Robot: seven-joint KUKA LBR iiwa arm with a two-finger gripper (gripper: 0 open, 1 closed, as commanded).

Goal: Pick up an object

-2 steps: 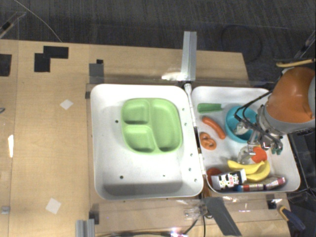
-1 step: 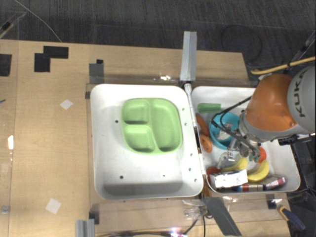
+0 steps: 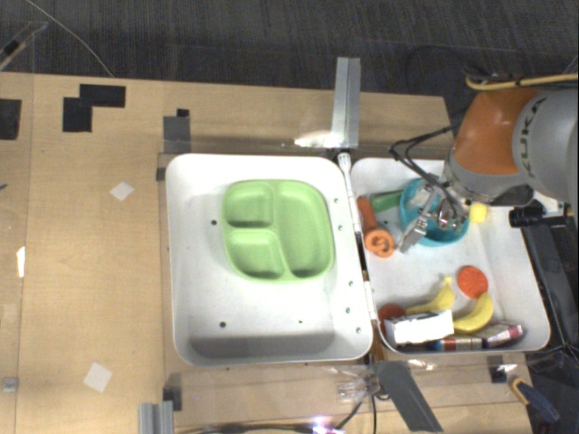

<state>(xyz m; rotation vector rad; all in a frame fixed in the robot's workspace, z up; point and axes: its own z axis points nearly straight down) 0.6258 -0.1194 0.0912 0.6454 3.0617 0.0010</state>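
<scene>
Bowl, teal and small, is the likeliest target, since the gripper hangs right over it. It sits in the far half of the right bin.

Start with the worktop, which carries both bins under and left of the bowl. The left bin, well to the bowl's left, holds a green divided tray lying flat. That tray is too broad for you to take easily.

The arm comes in from the bowl's right and far side, bent down so the wrist points into the clutter. The jaws look spread, one tip at the bowl's left edge and the other over its middle. They seem set to take the rim. I see nothing pinched between them, and you can't tell from here whether they touch the bowl.

On the near side of the bowl lie two bananas, and a white card rests against them. A marker lies at the wall just beyond. An orange-red disc sits between the bowl and the bananas. Left of the bowl lies a red cylinder, with an orange ring just beside it. Both are close enough to be nudged, so watch them.
</scene>
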